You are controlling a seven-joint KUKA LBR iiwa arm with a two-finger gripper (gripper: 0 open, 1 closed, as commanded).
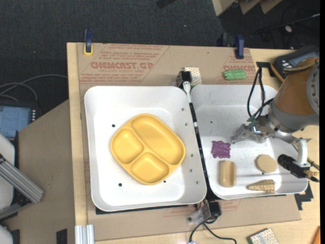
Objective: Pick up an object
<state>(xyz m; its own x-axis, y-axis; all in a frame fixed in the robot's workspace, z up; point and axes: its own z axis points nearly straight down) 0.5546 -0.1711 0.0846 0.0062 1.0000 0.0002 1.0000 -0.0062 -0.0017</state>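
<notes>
The right bin (223,108) holds a flat purple piece (221,149), a tan bread-like roll (227,173), a round tan cookie shape (265,162) and a waffle cone (261,186) by the front wall. My gripper (249,135) hangs low over the middle of this bin. It is just right of and above the purple piece, with the cookie shape below it. Its metal fingers are spread open with nothing between them. The grey arm with its orange band (294,93) reaches in from the right.
The left bin (101,111) holds a yellow divided plate (147,148). A small green object (234,75) lies on the cardboard behind the right bin. Black cables loop along the arm above the gripper. A black part (292,165) sticks in at the bin's right wall.
</notes>
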